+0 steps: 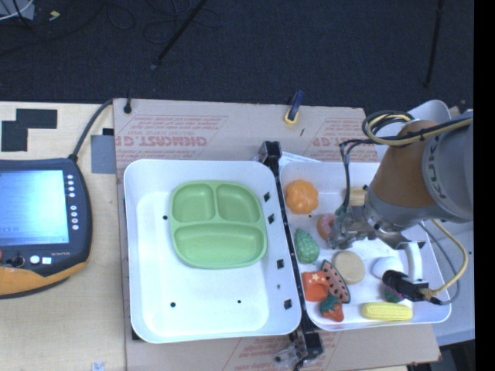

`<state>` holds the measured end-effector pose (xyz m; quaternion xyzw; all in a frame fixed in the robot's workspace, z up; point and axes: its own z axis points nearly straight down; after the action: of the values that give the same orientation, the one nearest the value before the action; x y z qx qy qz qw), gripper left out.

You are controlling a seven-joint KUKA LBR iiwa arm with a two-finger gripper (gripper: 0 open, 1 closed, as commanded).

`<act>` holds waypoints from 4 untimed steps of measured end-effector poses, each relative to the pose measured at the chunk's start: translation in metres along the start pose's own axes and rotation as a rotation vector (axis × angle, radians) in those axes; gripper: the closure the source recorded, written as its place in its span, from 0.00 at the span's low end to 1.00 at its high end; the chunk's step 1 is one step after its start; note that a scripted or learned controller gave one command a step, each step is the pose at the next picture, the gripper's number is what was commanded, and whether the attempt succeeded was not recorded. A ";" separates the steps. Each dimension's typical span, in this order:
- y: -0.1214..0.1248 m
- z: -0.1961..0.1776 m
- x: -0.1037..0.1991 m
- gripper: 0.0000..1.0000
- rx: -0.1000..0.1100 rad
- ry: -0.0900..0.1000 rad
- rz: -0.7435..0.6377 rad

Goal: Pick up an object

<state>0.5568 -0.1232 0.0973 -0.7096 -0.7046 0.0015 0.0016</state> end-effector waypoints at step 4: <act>0.017 -0.121 0.046 1.00 -0.002 0.002 -0.012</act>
<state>0.5750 -0.0775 0.2179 -0.7055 -0.7087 0.0002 0.0016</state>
